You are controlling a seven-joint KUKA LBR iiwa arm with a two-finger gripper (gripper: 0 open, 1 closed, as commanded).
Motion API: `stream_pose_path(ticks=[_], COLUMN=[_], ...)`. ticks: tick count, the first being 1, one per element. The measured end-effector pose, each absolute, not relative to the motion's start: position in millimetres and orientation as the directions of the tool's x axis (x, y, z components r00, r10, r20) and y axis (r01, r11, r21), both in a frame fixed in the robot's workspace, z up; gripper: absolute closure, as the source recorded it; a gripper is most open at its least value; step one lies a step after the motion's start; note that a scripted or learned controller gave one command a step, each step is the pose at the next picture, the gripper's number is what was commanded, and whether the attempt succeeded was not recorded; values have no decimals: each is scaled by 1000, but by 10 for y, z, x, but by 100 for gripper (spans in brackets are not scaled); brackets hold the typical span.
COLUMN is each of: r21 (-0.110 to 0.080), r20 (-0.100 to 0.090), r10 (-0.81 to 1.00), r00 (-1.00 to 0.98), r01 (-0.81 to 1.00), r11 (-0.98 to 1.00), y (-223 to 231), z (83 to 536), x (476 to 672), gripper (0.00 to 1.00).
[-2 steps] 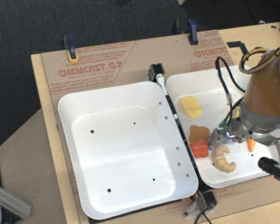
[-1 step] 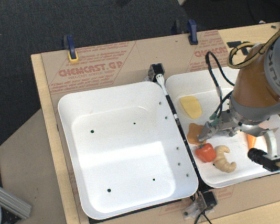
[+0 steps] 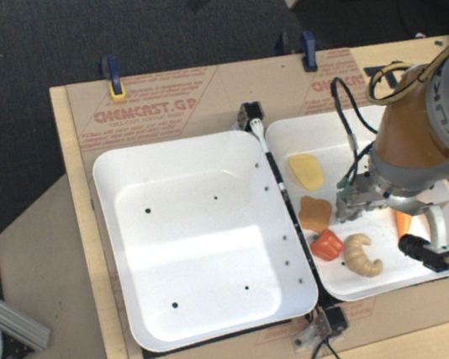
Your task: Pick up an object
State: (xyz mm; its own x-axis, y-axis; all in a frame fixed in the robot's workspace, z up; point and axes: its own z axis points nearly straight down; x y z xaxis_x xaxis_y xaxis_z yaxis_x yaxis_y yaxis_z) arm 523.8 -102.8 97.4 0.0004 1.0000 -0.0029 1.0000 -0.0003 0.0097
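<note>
The brown paper-faced board [image 3: 193, 94] under the two bins carries red printed lettering. The large line reads "CHEMCAST G P", running along the board's far edge behind the left bin, with rows of smaller red print above and below it that are too fine to read. More of the same red print shows behind the right bin, partly covered and not legible.

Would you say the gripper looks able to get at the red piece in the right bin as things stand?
Probably yes. The gripper hangs just right of the brown block, and the red piece lies uncovered below it, though crowded by that block and the croissant.
</note>
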Motion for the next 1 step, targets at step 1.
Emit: stream_pose_path(ticks=[1], r21=[8], r20=[-2], r10=[1000], r00=[1], r01=[1000], r11=[-1], y=[-1026], z=[966], x=[5234], gripper=[0])
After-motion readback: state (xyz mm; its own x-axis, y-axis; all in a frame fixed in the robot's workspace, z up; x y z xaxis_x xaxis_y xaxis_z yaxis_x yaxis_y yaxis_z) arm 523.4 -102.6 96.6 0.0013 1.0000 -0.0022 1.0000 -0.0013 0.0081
